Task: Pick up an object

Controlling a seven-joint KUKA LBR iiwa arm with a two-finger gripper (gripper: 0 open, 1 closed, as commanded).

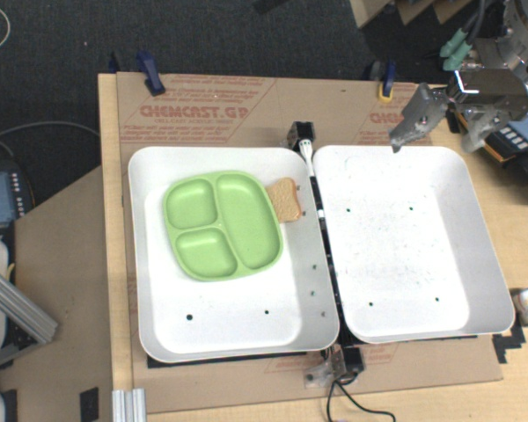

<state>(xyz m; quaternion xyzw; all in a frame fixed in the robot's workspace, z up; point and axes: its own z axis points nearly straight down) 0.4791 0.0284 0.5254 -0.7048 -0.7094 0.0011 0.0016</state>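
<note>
— Two bins [158,323], what's inside?
— I see a green tray [223,226] in the left one, cracker [286,200] touching its right edge.
— Gripper [414,121]?
— Above the right bin's far rim, grasping nothing, fingers apart.

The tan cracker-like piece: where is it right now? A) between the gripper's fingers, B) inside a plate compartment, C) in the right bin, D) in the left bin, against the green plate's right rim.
D: the tan piece lies on the left bin floor, against the green plate rim.
</note>
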